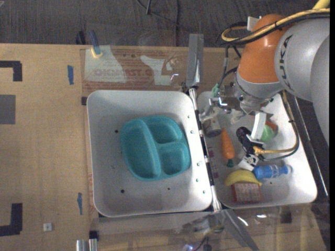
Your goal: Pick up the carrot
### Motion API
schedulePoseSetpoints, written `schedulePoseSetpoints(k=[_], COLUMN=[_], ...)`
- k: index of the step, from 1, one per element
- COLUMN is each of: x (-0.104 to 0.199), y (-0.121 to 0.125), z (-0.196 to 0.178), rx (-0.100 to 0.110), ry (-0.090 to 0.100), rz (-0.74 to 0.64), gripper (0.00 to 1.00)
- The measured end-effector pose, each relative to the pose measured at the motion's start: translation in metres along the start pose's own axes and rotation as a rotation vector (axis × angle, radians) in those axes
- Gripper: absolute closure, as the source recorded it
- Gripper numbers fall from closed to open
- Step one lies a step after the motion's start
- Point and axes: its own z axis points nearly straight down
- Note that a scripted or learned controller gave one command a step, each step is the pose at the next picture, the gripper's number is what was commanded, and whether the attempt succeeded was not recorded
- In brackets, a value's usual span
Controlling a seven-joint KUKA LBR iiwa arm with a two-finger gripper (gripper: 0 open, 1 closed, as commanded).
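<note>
The carrot (227,145) is orange and slim. It lies lengthwise in the right bin (301,184), near that bin's left wall, with a small dark green bit at its near end. My gripper (215,110) hangs over the far left part of the right bin, just beyond and to the left of the carrot's far tip. The wrist and arm cover what lies under them. Nothing shows held by the gripper.
A yellow banana (242,178), a red box (246,193), a blue bottle (270,170) and a green thing (268,133) share the right bin. A grey round thing (212,128) sits by the gripper. The left bin (104,114) holds a teal divided plate (155,147).
</note>
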Motion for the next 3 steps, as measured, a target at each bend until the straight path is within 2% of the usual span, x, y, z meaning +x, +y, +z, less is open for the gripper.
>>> schedulePoseSetpoints(k=[1,2,3], x=[-0.089,-0.092,-0.032], y=[-0.019,-0.018,0.003], z=[0.094,0.086,-0.001], rx=[-0.012,-0.015,-0.003], ry=[0.0,-0.004,0.0], rz=[0.041,0.05,0.242], gripper=[0.0,1.0,1.0])
